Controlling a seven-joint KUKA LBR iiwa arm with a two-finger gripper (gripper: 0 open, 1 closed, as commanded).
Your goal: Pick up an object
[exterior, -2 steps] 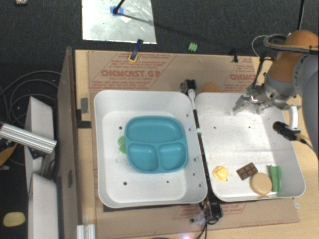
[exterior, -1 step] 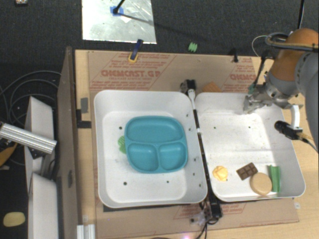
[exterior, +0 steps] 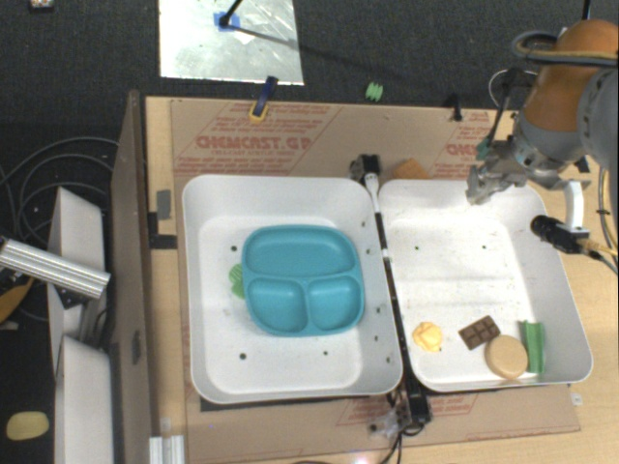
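Note:
In the right bin [exterior: 455, 259], near its front edge, lie a yellow lump [exterior: 427, 335], a brown chocolate-like block [exterior: 479, 332], a tan round disc [exterior: 506, 357] and a green stick [exterior: 533, 345]. My gripper [exterior: 481, 189] hangs over the bin's far right corner, well away from those pieces. Nothing shows between its fingers, and their spread is too small to read. The left bin [exterior: 208, 220] holds a teal divided tray [exterior: 302, 278] with a small green piece [exterior: 235, 278] peeking out at its left side.
An orange-brown object [exterior: 410, 170] lies just behind the bins near the divider. A black part of the arm juts over the right bin's right rim. Cardboard lies under both bins, and cables and metal rails sit to the left.

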